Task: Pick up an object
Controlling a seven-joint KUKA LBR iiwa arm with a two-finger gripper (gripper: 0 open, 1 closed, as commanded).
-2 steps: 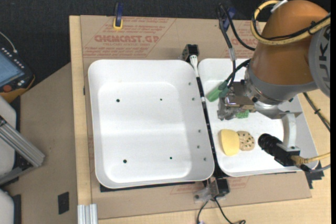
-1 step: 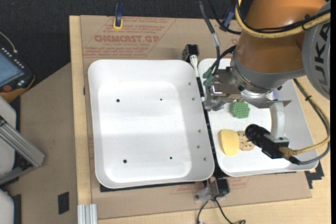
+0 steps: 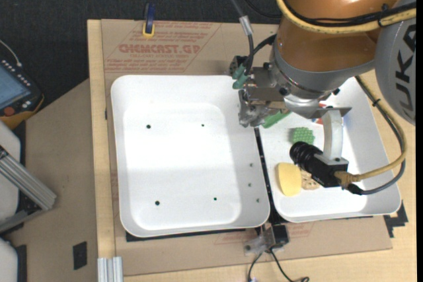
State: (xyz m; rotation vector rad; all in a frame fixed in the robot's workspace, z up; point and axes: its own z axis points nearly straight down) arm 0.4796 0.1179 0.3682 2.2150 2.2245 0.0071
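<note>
See gripper [image 3: 254, 109] at right bin's [image 3: 362, 132] left rim; grip state: cannot tell. Note yellow lump [image 3: 287, 179], green block [image 3: 303, 135] inside bin.

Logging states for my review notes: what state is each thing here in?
Two-finger pincer: lowered at the right shallow white bin's left rim.
Pale yellow rounded block: lying loose in that bin, ungrasped.
Green bumpy piece: lying loose in that bin, ungrasped.
</note>
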